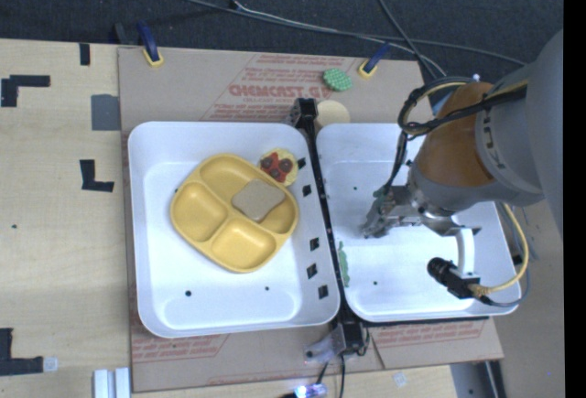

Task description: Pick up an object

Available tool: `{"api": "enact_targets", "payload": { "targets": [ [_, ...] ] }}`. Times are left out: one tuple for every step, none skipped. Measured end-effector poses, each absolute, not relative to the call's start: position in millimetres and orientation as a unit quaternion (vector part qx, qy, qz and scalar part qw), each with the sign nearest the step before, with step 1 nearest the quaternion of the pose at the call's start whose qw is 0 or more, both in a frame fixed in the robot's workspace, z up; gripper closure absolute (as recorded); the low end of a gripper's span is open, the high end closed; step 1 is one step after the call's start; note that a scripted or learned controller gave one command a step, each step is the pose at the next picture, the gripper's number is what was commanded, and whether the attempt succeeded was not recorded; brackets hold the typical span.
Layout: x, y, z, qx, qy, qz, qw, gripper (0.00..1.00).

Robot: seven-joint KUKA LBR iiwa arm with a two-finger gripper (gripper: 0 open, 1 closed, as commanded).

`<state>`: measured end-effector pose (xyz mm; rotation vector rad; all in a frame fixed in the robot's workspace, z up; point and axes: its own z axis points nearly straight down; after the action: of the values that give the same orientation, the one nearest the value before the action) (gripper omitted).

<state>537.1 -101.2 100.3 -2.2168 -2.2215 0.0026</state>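
Here the arm [485,149] reaches down into the right bin [366,286], while the pickable things lie in the left bin [151,231].

Going from large to small: the tabletop [55,231] carries a brown board under the two white bins, which sit side by side and touch along a dark divider. The grey arm with its orange band comes in from the right and hangs over the right bin, its tool [377,222] low near that bin's floor, left of centre; whether the tool is released or clenched I cannot tell. In the left bin a yellow tray [215,222] with compartments lies at a slant. A tan block [257,199] rests on the tray's upper right part. A small red thing [278,166] sits just beside the tray's upper right edge. A green piece [336,79] lies on the board above the bins.
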Motion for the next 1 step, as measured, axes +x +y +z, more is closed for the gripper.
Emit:
{"api": "enact_targets", "payload": {
  "targets": [
    [532.9,-106.0,144.7,-0.707,-0.707,-0.0005,-0.001,1.0]
  ]
}}
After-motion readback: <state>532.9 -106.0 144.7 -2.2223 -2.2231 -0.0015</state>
